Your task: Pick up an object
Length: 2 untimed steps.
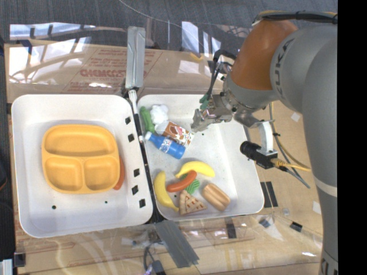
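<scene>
The grey-and-orange arm reached in from the right over the desk, its hand low above the top of the right bin, apparently lined up on the clutter there. Fingers too small and shadowed to read, so cannot tell if spread or pressed together; nothing visibly pinched.

The left bin held a yellow divided tray, w/ an orange strip tucked along its right edge.

The right bin held the pickable items, mostly crowded toward its left wall and front. Closest to the hand: a small brown-and-white carton, just beside the fingertips, likely the target. Touching it, a blue-and-white bottle lying on its side. Behind those, a green piece and a white lump. Toward the front: two bananas, a red sausage, a pizza slice and a hot-dog bun, all bunched together, which could make a clean grab harder.
</scene>
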Available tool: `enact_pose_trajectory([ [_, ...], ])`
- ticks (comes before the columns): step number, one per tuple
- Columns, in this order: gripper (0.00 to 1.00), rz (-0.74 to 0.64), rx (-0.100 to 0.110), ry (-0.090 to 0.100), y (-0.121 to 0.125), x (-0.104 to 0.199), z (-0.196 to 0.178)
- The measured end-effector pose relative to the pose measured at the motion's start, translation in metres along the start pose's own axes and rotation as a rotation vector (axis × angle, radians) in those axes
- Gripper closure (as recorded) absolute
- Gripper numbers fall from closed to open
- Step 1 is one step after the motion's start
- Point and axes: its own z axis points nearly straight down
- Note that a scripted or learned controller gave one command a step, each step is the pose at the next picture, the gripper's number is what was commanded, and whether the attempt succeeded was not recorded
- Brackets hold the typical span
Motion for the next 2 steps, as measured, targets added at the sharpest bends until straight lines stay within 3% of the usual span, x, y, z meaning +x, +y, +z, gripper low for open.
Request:
enact_pose_trajectory([
  [1,0.0,0.0,0.004,0.001,-0.0009,0.0001,0.002],
  [2,0.0,0.0,0.004,0.001,-0.0009,0.0001,0.002],
])
